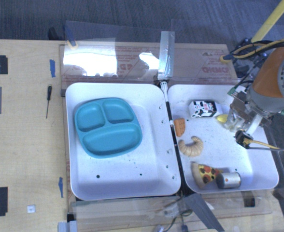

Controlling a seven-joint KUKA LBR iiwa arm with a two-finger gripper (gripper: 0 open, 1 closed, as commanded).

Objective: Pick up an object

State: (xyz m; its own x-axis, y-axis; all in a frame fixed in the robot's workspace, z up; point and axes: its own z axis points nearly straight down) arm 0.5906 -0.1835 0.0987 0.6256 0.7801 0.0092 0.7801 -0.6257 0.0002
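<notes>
the gripper (239, 125) hangs low over the right bin (265, 170), near its 3 o'clock rim, and from here i cannot tell whether it has anything in its grasp; the wrist hides that end of it. just at its 9 o'clock a small yellow thing (222, 119) peeks out, maybe a toy lemon, too covered to be sure. further toward 10 o'clock lies a black-and-white cow toy (203, 108), and out at 8 o'clock a croissant (191, 146), which looks the easiest pick: likely a light, stiff plastic toy, a bit slick, best pinched across its thick middle and not at the curled tips. beyond it an orange biscuit (179, 127) sits against the divider. down at 7 o'clock a pizza slice (203, 173) touches a small metal can (228, 180), round and apt to roll. the left bin (151, 163) bears a blue divided plate (108, 126).
</notes>
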